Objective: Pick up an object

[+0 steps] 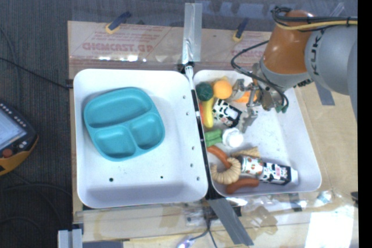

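The right bin (302, 142) holds a pile of toy food along its left side. At the top lie an orange ball (222, 88), a dark green piece (204, 92) and a yellow banana (206, 114), with a black-and-white cow-patterned carton (225, 113) beside them. Lower down are a white round cap (233, 139), a green piece (213, 136), a tan ring (226, 170), red sausages (241, 184) and a cow-patterned tube (266, 171). My gripper (251, 106) hangs over the upper middle of this bin, just right of the carton. Nothing visibly hangs from it.
The left bin (174, 177) holds a teal divided plate (123, 122). A metal bar (192, 26) rises between the bins at the back. The arm's orange band (286, 49) sits above the right bin's back rim. The right half of that bin's floor is bare.
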Controlling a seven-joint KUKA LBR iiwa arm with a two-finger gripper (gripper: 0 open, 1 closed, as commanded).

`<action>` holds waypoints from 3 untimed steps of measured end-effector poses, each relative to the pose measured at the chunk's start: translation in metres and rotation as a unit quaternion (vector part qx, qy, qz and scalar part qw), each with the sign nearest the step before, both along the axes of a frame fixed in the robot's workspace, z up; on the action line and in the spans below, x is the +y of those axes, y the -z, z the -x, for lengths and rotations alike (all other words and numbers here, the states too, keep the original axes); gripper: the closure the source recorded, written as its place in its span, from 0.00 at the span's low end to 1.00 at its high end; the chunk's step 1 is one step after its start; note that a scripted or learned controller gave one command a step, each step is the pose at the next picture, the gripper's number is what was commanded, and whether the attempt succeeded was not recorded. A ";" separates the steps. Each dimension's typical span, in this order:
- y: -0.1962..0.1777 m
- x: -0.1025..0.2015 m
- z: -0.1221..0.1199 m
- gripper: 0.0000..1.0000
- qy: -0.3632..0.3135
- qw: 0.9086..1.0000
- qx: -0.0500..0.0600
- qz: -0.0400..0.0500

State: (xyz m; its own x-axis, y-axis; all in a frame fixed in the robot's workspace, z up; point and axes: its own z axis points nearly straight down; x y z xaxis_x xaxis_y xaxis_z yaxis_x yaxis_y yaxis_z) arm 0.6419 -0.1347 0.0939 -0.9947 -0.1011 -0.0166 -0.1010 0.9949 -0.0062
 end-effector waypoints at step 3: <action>0.004 0.021 0.004 0.00 0.161 0.987 0.001 -0.002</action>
